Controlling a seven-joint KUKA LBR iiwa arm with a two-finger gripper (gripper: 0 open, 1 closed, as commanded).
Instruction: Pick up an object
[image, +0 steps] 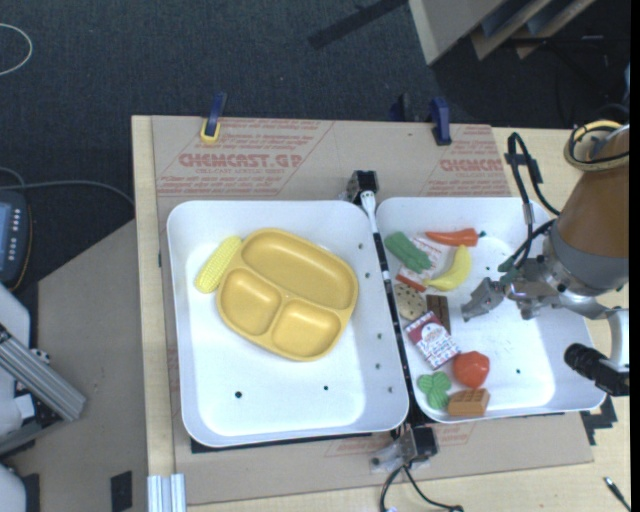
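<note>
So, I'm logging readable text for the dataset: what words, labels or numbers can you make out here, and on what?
"CHEMCAST G P": red print on the brown board behind the left bin; smaller lines under it are too blurred to read.
"CHEMC...": the same print, cut off, behind the right bin.
Red and white packet: print too small to read.

Even, fairly bright overhead light falls on the tabletop (300, 160), and the two white bins (270, 400) come out nearly blown out, with little surface detail on their floors. Shadows are soft and short: a faint one hugs the yellow tray (285, 295) on its near side, and a pale one lies under the arm (590, 230) toward the tabletop's right edge. The dark floor (150, 60) past the far edge is dim, and the picture is slightly soft and grainy throughout.
</note>
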